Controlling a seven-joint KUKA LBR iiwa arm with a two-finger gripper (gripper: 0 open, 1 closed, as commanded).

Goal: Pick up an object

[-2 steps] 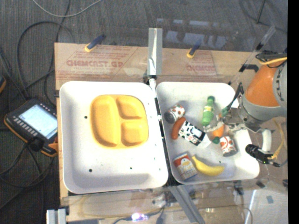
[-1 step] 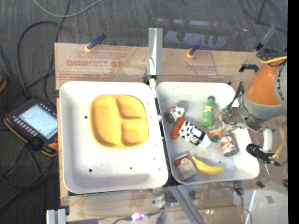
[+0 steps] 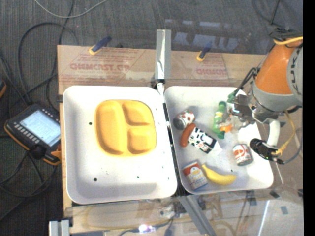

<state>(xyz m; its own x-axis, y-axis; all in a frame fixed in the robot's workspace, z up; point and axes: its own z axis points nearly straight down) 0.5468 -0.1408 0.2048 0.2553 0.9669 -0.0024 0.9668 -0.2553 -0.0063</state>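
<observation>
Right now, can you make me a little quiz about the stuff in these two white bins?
1. True or false: the yellow tray lies in the left bin.
2. Which thing lies nearest the right bin's front edge? A) banana B) hot dog C) cow-patterned box
3. Fill in: the end effector hangs over the ____ bin.

Key: 1 true; 2 A; 3 right.
</observation>
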